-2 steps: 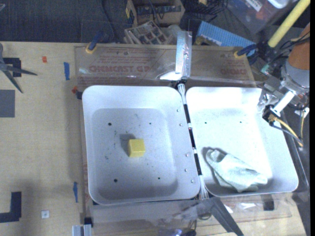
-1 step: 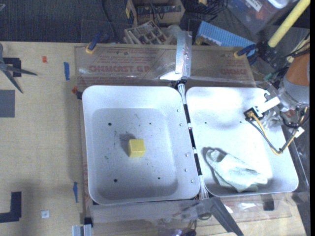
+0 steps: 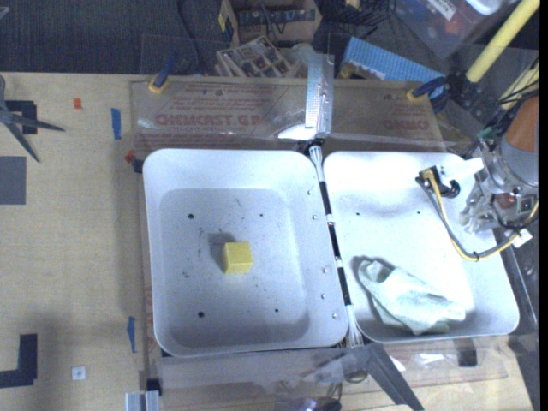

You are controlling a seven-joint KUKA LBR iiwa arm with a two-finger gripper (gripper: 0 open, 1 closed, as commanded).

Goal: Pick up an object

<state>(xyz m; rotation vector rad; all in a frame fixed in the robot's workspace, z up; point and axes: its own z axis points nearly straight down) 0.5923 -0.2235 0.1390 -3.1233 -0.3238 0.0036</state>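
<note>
White crumpled cloth [image 3: 411, 302] lies at the near side of the right bin [image 3: 385, 187], the closer candidate. Further left, a yellow block [image 3: 238, 257] sits alone mid-floor in the left bin [image 3: 171, 178]. At the right bin's far right edge the gripper [image 3: 484, 208] hangs among cables; whether it is spread or pinched, I cannot tell. Best descend squarely over one item's centre.
</note>
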